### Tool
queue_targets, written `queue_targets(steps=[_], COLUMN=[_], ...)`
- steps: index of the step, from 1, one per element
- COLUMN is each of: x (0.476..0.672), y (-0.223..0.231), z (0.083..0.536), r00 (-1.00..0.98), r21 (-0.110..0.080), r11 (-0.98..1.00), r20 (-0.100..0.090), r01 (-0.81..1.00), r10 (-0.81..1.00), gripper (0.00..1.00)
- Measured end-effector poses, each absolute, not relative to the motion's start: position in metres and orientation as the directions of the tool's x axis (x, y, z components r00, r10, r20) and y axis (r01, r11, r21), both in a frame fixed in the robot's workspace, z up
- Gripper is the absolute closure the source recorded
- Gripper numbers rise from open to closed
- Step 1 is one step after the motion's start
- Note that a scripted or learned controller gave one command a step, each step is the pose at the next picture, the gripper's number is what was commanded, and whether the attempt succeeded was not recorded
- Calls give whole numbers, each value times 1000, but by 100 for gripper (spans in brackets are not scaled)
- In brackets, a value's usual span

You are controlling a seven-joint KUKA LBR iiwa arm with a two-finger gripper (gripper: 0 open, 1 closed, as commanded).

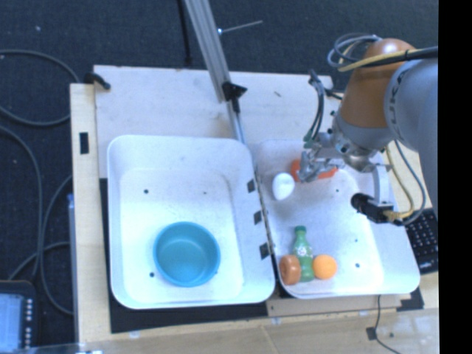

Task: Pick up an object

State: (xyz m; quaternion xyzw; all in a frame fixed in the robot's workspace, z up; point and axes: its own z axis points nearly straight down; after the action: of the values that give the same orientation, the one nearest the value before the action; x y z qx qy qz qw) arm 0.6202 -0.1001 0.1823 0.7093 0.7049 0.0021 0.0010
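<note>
The gripper (313, 169) is seen low over the far part of the right bin (369, 271), above an orange-red object (296, 169) that lies partly hidden beneath it; whether anything is held cannot be told. A white ball (283, 186) lies just left of it. A green bottle (300, 243), a brown-orange ball (290, 268) and an orange ball (324, 266) are clustered at the near edge, while a blue bowl (186, 253) is set in the left bin (133, 161).

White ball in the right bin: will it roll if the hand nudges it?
Probably. The white ball looks round and smooth, so a touch could send it rolling. It lies near the right bin's left wall, which may stop it. The hand hovers close beside it.
</note>
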Motion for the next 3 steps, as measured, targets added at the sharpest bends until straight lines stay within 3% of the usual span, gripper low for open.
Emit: queue_targets(steps=[2, 3], x=[629, 611], y=[-97, -46], z=[274, 260], r00=[-6, -8], r21=[6, -2], r11=[6, 8], r20=[1, 2], r01=[1000, 1000], r10=[1000, 1000], gripper=[100, 100])
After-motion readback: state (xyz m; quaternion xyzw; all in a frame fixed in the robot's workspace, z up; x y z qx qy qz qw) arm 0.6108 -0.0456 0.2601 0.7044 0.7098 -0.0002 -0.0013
